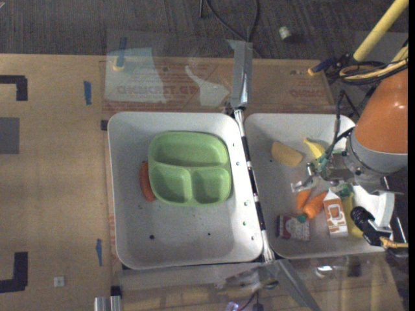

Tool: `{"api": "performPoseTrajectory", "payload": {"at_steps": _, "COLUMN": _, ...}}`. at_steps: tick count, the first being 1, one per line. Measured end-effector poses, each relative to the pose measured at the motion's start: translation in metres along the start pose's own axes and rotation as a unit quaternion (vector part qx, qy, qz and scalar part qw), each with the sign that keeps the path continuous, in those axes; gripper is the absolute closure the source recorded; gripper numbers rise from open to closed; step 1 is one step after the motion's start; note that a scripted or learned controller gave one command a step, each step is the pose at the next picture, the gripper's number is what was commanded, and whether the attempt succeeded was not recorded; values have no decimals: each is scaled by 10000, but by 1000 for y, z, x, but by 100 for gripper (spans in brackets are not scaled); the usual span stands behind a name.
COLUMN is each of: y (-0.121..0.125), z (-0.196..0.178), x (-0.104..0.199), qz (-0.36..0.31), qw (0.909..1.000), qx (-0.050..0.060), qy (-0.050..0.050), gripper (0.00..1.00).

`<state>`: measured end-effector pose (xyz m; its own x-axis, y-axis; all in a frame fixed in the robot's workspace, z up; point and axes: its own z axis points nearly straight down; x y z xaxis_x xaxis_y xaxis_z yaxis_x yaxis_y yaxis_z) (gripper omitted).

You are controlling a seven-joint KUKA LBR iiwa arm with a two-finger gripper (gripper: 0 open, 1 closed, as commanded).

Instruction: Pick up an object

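Bins stood side by side on the bench, and we describe them from left to right. In the left bin (130,238) we saw a green divided tray (190,168), with an orange piece (146,181) touching its left edge. In the right bin (272,127) lay a pale yellow wedge (286,153) near the far side, a small red packet (293,227) near the front, an orange carrot-like item (312,205) and an orange and white carton (334,214) just beside it. The gripper (310,179) was low over this bin, above the carrot-like item and close to it. We could not tell its state, because the metal parts were small and blurred. We saw nothing clearly grasped. In our judgement the task was not finished: the arm was placed over a possible target, but the grasp and the lift were not yet done.
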<state>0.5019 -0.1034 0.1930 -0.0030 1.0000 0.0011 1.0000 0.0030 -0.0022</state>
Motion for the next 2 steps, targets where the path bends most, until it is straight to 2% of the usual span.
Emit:
{"api": "performPoseTrajectory", "payload": {"at_steps": 1, "y": 60, "z": 104, "x": -32, "qz": -305, "qw": 9995, "qx": -67, "qy": -14, "gripper": 0}}
{"api": "performPoseTrajectory", "payload": {"at_steps": 2, "y": 60, "z": 93, "x": -38, "qz": -253, "qw": 9996, "qx": -89, "qy": -31, "gripper": 100}}
